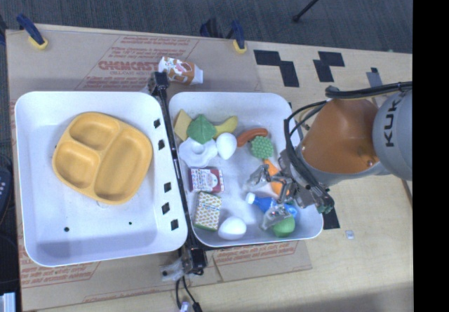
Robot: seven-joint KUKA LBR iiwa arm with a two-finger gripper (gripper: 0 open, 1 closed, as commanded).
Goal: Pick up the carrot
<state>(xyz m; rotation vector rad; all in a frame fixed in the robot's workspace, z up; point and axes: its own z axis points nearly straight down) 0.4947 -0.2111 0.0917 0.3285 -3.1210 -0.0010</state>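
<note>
On the left side of the frame sat a white bin (28,163) with a yellow divided plate (102,156) resting in its middle, tilted a little. Above the gap between the two bins, on the cardboard, a small bottle (181,71) lay on its side. Blue clamps (31,30) held the cardboard at the upper left and top center.

Right bin (231,99) was crowded. Along its left part: a yellow wedge (182,123), a green leafy piece (202,128) with a banana (228,123) just beside it, a white egg (226,145), a white cup-like item (199,155), a small red-and-white box (206,179), a checkered carton (208,210) below that, and another white egg (232,227) near the bottom edge. Further right: an orange-red sausage-shaped piece (251,135) touching a green bumpy ball (262,147).

Gripper (280,188) was down in the right part of that bin, metal parts crowding it. Carrot (280,184), a small orange bit, showed right at the gripper, mostly hidden; could not tell whether it was held or how the gripper stood. Just below lay a blue item (266,204) and a green round thing (284,226) near the lower right corner.

Far right, the arm (344,137) with its orange band reached in over the bin's edge.
</note>
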